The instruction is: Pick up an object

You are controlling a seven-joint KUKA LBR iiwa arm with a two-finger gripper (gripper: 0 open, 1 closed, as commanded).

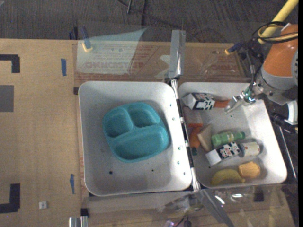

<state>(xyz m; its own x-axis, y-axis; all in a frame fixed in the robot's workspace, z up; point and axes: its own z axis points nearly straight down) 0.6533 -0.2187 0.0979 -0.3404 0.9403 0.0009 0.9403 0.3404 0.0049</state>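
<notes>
The right bin (265,126) holds several small items. A black-and-white carton (201,101) lies at its top left, with an orange carrot-like piece (220,103) just to the right of it. Lower down lie a green bottle (227,137), a cow-patterned bottle (232,151), a beige wedge (204,137), a yellow banana (226,176) and a yellow-orange chunk (249,169). My gripper (235,104) hangs over the bin's upper part, its tip right beside the orange piece. I see nothing held in it.
The left bin (94,164) holds a teal divided plate (136,130). An orange item (195,129) lies against the right bin's left wall. A metal divider (176,56) and clear panels stand behind the bins. The arm's grey and orange body (279,70) stands over the right bin's upper right corner.
</notes>
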